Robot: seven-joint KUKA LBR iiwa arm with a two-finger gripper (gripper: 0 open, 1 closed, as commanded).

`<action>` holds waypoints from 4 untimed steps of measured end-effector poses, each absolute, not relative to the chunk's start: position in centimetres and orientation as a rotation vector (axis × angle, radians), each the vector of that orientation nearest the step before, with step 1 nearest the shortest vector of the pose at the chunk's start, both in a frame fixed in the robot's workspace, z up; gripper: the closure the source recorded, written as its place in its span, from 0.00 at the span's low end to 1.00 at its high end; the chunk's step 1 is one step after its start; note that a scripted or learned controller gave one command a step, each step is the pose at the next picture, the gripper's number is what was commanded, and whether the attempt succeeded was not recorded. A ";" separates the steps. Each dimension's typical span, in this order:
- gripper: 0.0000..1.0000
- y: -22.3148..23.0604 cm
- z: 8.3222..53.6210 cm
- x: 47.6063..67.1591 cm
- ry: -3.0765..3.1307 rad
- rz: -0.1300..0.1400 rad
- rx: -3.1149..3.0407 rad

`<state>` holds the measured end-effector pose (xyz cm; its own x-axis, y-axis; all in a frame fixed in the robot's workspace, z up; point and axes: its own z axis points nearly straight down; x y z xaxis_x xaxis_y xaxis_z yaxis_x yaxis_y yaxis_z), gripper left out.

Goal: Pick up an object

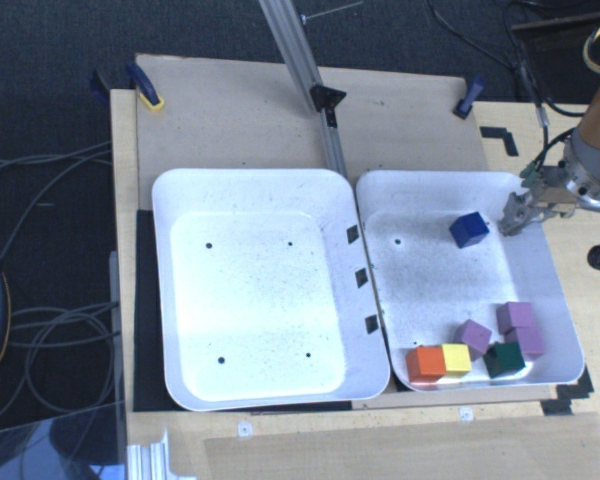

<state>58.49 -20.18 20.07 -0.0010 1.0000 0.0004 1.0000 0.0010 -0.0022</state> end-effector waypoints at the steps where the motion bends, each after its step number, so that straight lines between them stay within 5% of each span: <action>1: 1.00 -14.6 21.9 58.4 -2.228 -0.004 -2.212; 4: 1.00 1.5 24.0 56.7 -2.226 0.000 -2.210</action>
<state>56.71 1.52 23.98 -0.0073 1.0000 0.0033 1.0000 0.0073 -0.0031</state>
